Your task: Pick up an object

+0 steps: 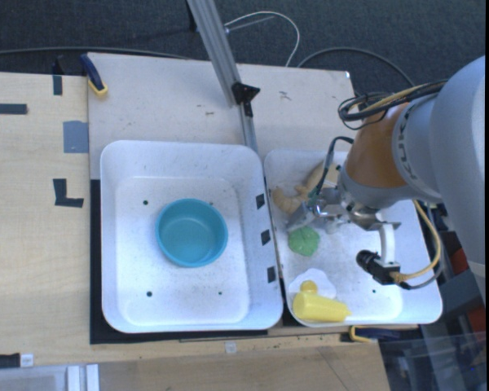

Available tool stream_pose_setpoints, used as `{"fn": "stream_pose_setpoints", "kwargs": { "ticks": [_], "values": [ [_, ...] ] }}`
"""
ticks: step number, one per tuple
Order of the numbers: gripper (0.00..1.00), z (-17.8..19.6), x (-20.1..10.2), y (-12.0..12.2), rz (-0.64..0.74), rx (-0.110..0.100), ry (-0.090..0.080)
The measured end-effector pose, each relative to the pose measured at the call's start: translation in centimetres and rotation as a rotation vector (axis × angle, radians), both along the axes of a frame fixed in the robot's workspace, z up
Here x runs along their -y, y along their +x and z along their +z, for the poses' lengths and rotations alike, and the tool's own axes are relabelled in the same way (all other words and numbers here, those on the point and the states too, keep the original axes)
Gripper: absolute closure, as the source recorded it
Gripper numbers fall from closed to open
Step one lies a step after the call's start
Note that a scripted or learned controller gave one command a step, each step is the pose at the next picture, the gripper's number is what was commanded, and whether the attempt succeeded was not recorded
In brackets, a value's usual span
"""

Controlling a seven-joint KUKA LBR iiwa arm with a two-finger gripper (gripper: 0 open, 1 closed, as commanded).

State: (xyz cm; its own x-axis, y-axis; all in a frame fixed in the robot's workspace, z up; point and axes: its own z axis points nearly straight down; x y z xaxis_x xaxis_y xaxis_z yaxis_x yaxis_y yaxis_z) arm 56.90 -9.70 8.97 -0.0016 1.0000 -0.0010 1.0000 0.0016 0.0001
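Gripper (pixel 318 208): over right bin's (pixel 420 304) left edge; grip state impossible to tell.
Green object (pixel 304 240): just below gripper, towards near edge.

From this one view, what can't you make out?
- Hand: its tip is blurred and partly under the wrist, so its state and any grasp are unclear.
- Tan object: partly covered by the hand; shape unclear.
- Right bin: far side hidden by the arm.
- Yellow object: too small to identify.
- Green object: blurry lump.
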Motion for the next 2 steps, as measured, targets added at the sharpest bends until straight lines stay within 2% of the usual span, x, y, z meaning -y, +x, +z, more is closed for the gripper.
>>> {"fn": "stream_pose_setpoints", "kwargs": {
  "ticks": [1, 2],
  "values": [
    [1.00, 1.0, -0.1, 0.0, 0.001, -0.001, 0.001],
    [1.00, 7.3, -0.1, 0.0, 0.000, 0.004, 0.000]
  ]
}}
